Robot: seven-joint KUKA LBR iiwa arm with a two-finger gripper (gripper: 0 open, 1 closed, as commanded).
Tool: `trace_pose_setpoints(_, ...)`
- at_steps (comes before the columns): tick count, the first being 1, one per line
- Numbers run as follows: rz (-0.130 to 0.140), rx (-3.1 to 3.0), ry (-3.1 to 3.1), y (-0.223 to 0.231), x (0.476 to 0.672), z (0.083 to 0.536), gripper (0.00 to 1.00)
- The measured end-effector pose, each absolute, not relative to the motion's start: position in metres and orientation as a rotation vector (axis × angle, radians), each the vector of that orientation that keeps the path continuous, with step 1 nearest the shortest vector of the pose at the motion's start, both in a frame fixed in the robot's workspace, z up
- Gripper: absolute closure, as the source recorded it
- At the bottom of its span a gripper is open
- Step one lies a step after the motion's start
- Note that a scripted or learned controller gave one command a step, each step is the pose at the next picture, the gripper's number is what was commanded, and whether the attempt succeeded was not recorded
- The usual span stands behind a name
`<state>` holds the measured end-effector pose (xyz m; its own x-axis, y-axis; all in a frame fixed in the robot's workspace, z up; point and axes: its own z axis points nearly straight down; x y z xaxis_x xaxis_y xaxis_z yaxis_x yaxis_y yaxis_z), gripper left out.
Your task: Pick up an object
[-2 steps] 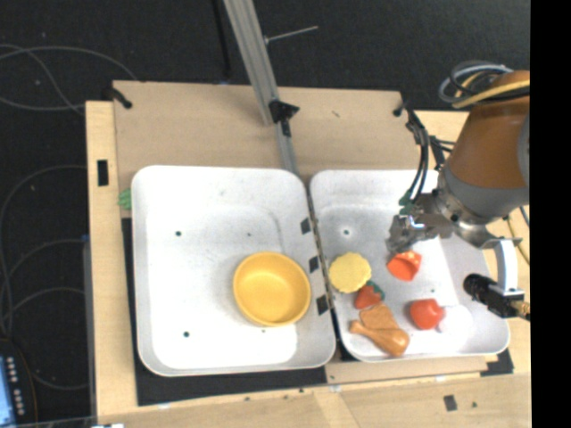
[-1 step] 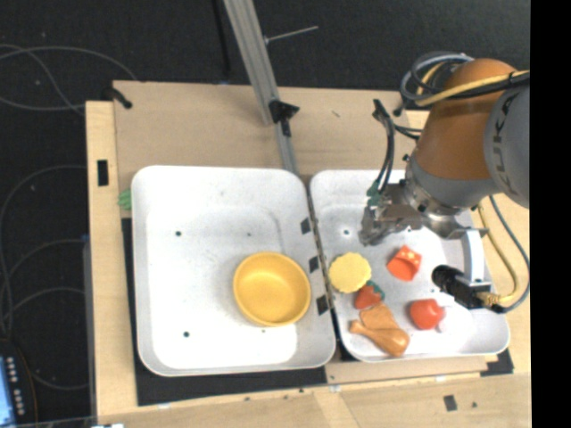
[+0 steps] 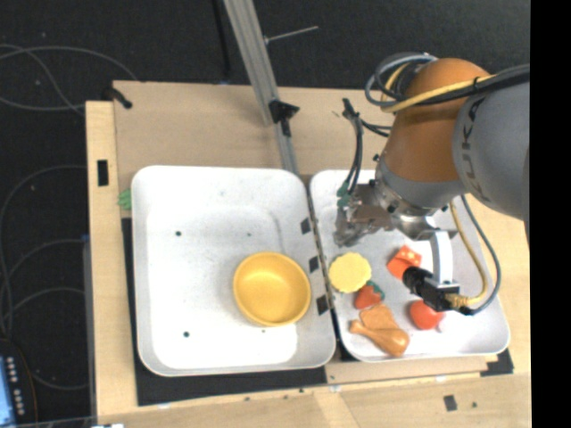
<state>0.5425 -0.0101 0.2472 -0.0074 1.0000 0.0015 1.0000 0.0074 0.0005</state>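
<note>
Left bin [image 3: 178, 239]: holds a yellow bowl [image 3: 271, 288], upright, near the bin's right wall and toward its front.
Divider: the two bins touch along their inner walls, just right of the bowl.
Right bin [image 3: 489, 339]: a small cluster of toy food at its front-left. A yellow disc [image 3: 349, 272] lies closest to the inner wall; a red piece [image 3: 368, 296] touches its lower right; a tan drumstick [image 3: 384, 332] lies in front of both; further right are an orange block [image 3: 404, 259] and a red ball [image 3: 425, 315].
Gripper [image 3: 354, 224]: hangs over the back-left of the right bin; whether it is spread or closed I cannot tell, as the wrist hides it from above.
Target relative to gripper: the disc looks the likeliest pick, lying just in front of the gripper, near but apart.
Risk, crowding: disc, red piece and drumstick sit tight together, so a descent could nudge one onto another or catch two at once.
Risk, wall: the disc lies by the inner wall, so the gripper may strike the rim.
Risk, shape: a flat disc offers little to pinch and may slip.
</note>
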Motion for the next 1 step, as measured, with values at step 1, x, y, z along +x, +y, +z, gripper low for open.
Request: trace_pose_setpoints(1,-0.003,-2.212,-2.230,0.0404,0.5543,0.2503,1.00)
